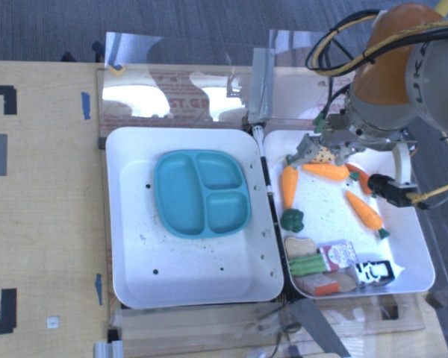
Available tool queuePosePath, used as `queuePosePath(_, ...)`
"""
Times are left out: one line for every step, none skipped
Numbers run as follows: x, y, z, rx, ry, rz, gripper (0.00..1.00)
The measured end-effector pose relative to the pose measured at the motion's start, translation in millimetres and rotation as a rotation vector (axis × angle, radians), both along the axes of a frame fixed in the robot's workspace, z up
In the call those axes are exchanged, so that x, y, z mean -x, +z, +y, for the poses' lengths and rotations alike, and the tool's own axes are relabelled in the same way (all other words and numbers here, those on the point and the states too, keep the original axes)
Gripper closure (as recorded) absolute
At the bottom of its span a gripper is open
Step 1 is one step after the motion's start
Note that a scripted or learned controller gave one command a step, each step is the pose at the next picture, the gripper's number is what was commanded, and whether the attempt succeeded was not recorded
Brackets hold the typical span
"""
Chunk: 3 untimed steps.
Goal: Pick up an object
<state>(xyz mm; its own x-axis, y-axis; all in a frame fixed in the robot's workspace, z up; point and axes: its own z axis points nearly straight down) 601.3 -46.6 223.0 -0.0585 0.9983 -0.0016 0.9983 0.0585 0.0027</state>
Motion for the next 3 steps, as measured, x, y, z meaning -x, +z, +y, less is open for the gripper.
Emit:
queuePosePath(-58,-1,34,-0.001,-0.101,0.002,0.00)
queuePosePath(-20,-34,-24,-0.001,0.087,0.007,0.00)
queuePosePath(-27,-93,-57,-0.002,0.221,0.008,0.00)
